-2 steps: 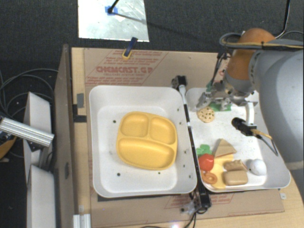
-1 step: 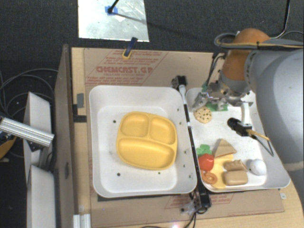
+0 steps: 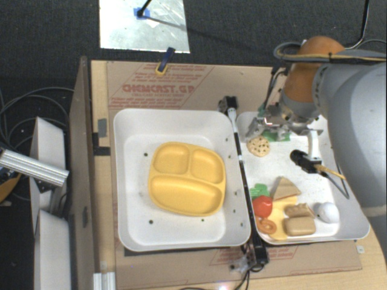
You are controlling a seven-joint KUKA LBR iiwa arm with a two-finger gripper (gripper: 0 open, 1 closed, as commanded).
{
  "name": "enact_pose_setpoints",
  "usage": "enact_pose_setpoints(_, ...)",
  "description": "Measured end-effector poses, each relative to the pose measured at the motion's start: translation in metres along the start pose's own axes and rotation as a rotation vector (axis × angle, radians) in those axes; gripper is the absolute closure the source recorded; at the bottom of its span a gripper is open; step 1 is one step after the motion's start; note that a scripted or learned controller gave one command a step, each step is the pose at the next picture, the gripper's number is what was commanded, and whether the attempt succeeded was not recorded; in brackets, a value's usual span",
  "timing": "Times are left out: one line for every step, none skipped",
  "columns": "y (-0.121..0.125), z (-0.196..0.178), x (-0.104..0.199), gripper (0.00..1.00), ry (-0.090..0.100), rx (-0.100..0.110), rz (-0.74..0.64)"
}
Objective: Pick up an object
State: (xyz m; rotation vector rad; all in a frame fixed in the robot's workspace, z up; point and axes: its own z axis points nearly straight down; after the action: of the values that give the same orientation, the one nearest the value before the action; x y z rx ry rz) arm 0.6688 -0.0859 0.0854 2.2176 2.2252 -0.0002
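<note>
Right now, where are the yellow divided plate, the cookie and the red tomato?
yellow divided plate (image 3: 187, 178): camera view, on the floor of its large front compartment.
cookie (image 3: 259, 146): camera view, middle of its speckled top.
red tomato (image 3: 262, 206): camera view, centre of its red skin.

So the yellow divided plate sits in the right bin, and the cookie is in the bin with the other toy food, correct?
Not quite. The camera view shows the yellow divided plate in the left bin, not the right one. The cookie does lie in the right bin with the other toy food.
</note>
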Motion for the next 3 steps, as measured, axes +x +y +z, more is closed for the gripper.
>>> enact_pose_setpoints(0.0000,0.0000,0.0000,0.00,0.000,0.000,-0.002)
enact_pose_setpoints(-0.0001,0.0001,0.0017,0.00,-0.003,0.000,-0.001)
enact_pose_setpoints(0.0000,0.0000,-0.0013,0.00,-0.001,0.000,0.002)
